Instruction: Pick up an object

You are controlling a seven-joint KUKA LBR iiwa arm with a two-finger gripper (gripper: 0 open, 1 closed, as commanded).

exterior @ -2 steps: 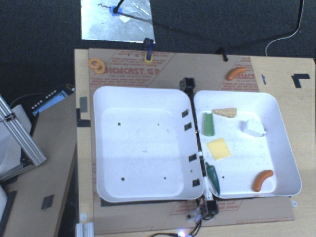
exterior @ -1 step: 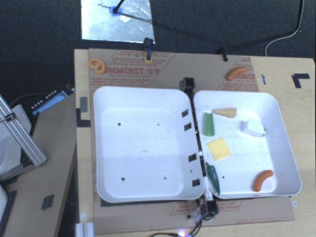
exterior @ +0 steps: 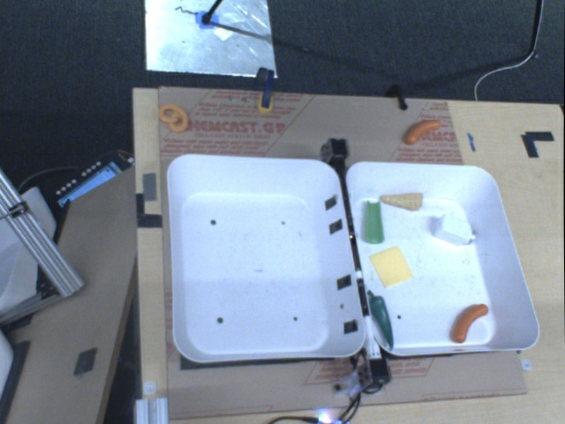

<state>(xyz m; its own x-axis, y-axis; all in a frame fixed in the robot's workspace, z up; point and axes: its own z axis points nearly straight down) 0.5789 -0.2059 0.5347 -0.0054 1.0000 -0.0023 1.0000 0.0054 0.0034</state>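
The right bin [exterior: 503, 237] holds several small objects. A light green cylinder [exterior: 373, 221] lies near its left wall, with a tan cone-shaped piece [exterior: 403, 201] just above it. A yellow square block [exterior: 390, 266] rests in the middle. A dark green pepper-like piece [exterior: 381, 318] lies along the lower left wall. A white block [exterior: 451, 230] sits toward the upper right, and an orange sausage [exterior: 469, 322] lies in the lower right corner.
The left bin [exterior: 256, 263] stands beside the right one on a cardboard-covered bench [exterior: 291, 117]. On the cardboard lie an orange sausage [exterior: 422, 132], a pretzel-shaped ring [exterior: 174, 117] and a yellow-blue clamp [exterior: 264, 91]. A silver sheet [exterior: 210, 25] lies beyond the bench.
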